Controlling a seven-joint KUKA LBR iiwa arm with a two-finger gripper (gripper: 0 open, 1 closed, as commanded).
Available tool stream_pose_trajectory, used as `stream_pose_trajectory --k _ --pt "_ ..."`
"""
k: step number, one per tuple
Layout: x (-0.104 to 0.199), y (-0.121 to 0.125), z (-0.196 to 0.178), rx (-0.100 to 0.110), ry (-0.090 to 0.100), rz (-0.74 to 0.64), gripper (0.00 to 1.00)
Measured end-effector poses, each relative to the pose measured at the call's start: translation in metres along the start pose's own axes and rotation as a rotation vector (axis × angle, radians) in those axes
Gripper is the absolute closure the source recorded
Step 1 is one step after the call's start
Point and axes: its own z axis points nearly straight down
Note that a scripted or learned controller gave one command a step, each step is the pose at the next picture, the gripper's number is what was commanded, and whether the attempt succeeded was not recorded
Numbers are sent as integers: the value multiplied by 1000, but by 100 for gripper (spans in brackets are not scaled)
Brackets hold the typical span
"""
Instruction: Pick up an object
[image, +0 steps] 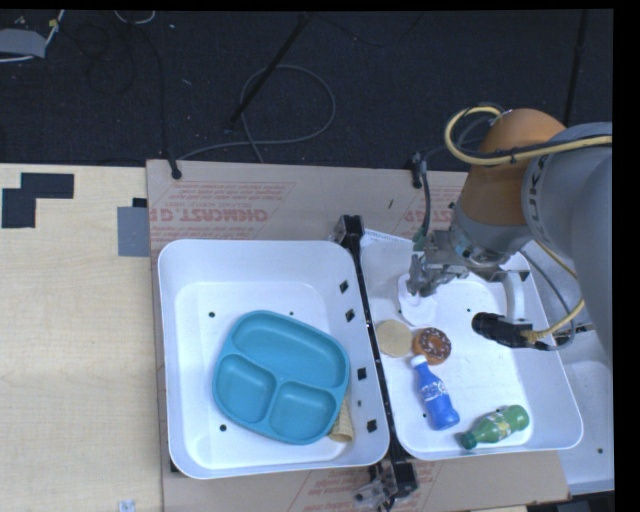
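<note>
Reaching in from the right, gripper (424, 283) low over the far left part of the right bin (560, 415); cannot tell how it stands. Just beyond it toward the near side: tan disc (392, 338) touching chocolate doughnut (433, 345), then blue bottle (434, 393) and green bottle (495, 426) lying flat. Blue divided plate (281, 376) in the left bin (190, 300).

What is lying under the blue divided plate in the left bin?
A tan piece pokes out from beneath the blue divided plate at its lower right edge. The rest is covered, so I cannot identify it.
</note>
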Motion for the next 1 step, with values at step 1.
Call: stream_pose_trajectory --k 1 --pt "-8 8 -56 -8 -1 0 100"
